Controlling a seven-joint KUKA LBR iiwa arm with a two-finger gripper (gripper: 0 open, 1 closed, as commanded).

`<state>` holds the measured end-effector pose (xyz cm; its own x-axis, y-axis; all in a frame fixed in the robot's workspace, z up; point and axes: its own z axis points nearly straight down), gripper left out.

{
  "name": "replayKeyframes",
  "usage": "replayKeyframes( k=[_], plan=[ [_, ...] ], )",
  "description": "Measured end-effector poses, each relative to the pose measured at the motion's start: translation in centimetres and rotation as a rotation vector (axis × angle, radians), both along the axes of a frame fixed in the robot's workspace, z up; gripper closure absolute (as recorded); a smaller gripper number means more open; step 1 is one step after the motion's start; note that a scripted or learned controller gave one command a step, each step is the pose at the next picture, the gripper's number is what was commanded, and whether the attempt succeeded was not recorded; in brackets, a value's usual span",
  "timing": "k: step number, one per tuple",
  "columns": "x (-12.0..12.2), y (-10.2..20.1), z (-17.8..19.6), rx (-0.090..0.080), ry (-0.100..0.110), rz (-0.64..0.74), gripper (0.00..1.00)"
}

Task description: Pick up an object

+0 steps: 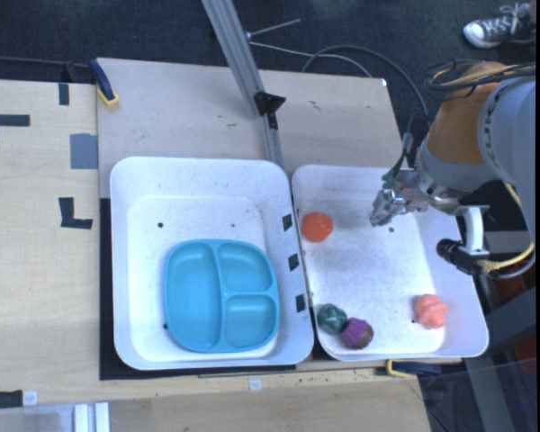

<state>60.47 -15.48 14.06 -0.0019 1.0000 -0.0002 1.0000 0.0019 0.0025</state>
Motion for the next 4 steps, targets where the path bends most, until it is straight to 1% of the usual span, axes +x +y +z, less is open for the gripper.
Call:
replayKeyframes(
  k=[1, 2, 3, 4],
  plan=[
    [-0.1, 0.1, 6.4, -0.001, -0.003, 0.000, 1.00],
    [0.3, 0.8, 10.8, 0.000, -0.002, 0.001, 1.00],
    [-0.7, 6.4, 9.6, 0.001, 0.005, 0.004, 1.00],
    [-0.6, 10.8, 9.7, 0.001, 0.004, 0.004, 1.00]
  ],
)
